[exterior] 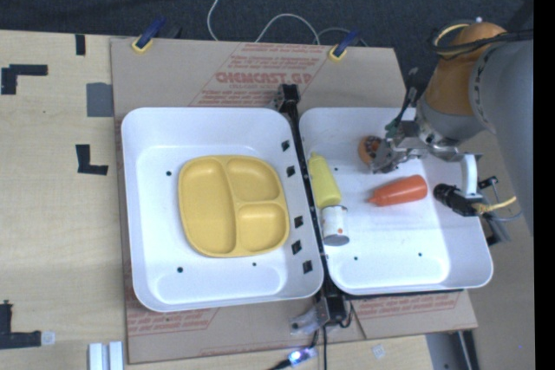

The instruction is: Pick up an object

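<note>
Small round orange-and-dark object (370, 150), right of frame centre: partly covered by the gripper (388, 153); identity not resolvable. Grey arm with orange band (486, 91) cut off at right frame edge. Print on small white cylindrical container (335, 223), lower centre, too small to read.

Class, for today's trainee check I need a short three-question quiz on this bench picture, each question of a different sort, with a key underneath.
1. True or false: the yellow tray lies in the left bin.
2. Which thing lies nearest the gripper? A) carrot B) small round object C) corn
3. Fill in: the corn lies along the right bin's ____ wall.

Key: 1 true; 2 B; 3 left.
</note>
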You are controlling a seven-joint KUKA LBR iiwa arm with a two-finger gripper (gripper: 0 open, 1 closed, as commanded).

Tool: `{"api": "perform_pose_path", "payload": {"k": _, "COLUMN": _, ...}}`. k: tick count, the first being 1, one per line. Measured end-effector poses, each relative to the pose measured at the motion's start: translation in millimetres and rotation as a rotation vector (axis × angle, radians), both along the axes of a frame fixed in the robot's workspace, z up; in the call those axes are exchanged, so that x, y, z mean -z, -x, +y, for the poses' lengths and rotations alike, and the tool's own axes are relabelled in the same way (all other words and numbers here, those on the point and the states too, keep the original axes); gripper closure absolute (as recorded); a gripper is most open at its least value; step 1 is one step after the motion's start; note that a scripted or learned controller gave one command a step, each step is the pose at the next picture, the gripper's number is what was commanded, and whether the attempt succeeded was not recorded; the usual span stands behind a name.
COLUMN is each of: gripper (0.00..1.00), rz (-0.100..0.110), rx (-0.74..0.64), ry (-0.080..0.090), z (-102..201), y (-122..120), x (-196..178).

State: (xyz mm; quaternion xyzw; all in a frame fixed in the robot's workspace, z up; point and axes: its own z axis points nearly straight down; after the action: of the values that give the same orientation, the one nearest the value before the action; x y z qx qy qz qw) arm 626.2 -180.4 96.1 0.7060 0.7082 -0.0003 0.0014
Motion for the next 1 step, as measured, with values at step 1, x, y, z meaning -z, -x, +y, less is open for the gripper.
{"api": "perform_pose_path", "payload": {"k": 1, "gripper": 1.0, "rz": -0.001, "rx": 0.001, "ry": -0.003, "z": 5.3, "y": 0.5, "x": -43.3}}
